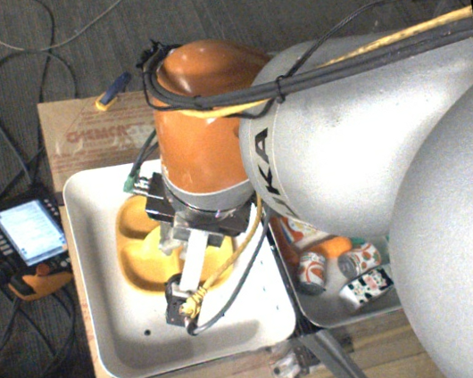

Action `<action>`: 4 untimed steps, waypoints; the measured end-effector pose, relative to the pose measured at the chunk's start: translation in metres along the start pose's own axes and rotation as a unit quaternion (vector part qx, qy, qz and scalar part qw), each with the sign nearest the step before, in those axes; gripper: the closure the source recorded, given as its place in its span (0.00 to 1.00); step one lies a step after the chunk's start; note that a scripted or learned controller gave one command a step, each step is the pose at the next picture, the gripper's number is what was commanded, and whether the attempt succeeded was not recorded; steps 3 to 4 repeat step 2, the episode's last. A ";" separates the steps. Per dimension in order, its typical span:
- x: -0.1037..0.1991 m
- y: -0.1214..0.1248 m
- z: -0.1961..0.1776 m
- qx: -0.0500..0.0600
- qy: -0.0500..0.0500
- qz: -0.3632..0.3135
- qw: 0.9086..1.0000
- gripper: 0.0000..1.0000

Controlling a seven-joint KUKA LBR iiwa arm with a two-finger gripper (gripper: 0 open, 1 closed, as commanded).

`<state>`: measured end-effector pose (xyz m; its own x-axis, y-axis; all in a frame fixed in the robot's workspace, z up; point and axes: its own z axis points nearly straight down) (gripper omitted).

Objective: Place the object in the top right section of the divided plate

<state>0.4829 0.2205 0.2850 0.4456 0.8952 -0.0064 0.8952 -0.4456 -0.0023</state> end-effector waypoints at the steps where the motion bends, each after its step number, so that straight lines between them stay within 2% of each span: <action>1: 0.019 0.012 -0.132 -0.002 0.002 0.038 0.999 1.00; 2: 0.011 -0.007 0.014 0.002 0.000 0.076 0.997 1.00; 4: 0.011 -0.007 0.014 0.002 0.000 0.076 0.997 1.00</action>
